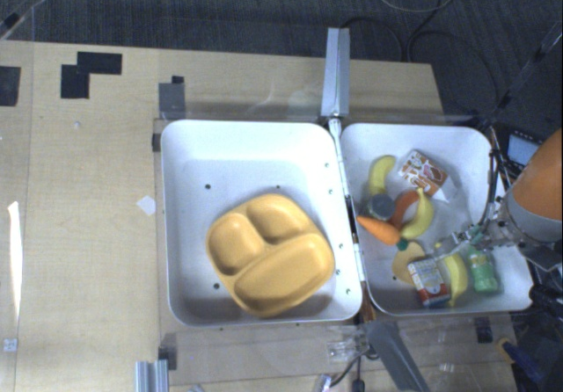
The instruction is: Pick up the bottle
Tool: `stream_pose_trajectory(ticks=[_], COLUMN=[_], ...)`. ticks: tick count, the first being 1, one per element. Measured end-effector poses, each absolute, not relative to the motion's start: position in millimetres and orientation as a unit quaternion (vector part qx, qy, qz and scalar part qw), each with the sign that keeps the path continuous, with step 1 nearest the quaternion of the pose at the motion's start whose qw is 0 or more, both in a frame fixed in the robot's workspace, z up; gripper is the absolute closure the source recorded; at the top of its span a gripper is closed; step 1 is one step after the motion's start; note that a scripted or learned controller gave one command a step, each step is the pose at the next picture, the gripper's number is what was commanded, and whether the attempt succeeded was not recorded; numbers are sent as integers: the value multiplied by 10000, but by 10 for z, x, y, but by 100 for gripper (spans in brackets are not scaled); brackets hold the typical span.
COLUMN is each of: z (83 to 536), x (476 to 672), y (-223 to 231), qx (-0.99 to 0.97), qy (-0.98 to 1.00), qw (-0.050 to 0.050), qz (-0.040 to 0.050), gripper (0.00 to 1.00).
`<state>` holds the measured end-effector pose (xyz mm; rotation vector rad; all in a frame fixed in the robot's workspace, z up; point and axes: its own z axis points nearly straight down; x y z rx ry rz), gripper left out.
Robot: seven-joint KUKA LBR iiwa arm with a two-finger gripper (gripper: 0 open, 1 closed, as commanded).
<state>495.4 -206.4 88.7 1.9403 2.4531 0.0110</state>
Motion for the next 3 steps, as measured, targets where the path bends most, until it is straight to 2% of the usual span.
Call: stream_pose_trajectory(ticks=[1, 2, 3], z=[982, 1278, 2441], x=[4976, 5007, 4941], y=[-2048, -2060, -1677], qx=[6195, 6688, 7546], qy=[7850, 7435, 6562], qw=[67, 11, 14], qz=[54, 7, 6], gripper=[100, 100, 100])
